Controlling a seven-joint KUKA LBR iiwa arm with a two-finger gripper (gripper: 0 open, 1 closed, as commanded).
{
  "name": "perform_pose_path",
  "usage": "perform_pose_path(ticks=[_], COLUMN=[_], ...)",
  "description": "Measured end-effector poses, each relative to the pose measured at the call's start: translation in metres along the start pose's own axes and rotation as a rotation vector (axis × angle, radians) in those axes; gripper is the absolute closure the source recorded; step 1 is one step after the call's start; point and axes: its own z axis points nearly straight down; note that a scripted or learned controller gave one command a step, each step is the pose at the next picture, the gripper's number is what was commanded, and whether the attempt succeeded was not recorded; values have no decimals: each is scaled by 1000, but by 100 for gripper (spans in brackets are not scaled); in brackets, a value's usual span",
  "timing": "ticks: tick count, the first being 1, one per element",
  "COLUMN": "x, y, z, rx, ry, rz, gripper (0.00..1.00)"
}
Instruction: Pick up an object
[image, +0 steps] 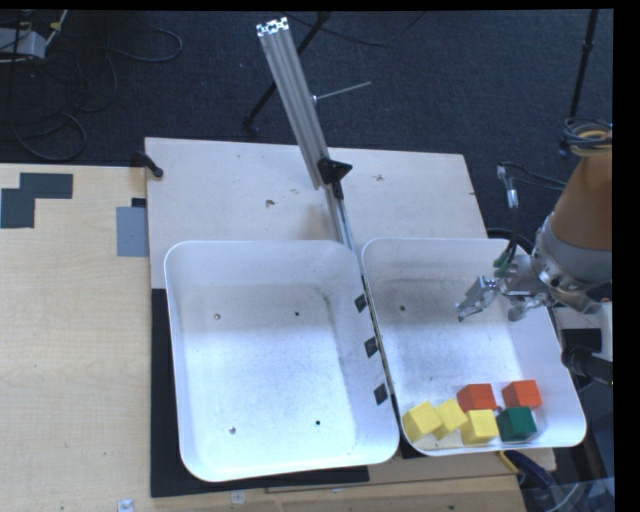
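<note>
Well below tool (495, 299), blocks (480, 410)

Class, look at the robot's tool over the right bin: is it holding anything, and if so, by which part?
Nothing is held: the tool hangs above bare bin floor, apart from the blocks.

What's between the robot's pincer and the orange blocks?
Just bare white floor of the right bin between the pincer and the orange blocks, seen from above.

We've got just one fixed camera, mounted above the surface (80, 330) and looking down at a slant. It sits far enough back to take in both white bins (200, 262) side by side, with the arm (585, 215) entering from the right edge.
</note>
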Motion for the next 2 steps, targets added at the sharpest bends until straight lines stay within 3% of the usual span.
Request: perform_pose_path(ticks=[2], x=[0], y=[0], z=[0], rx=[-1], ry=[0], rz=[2], gripper=[0])
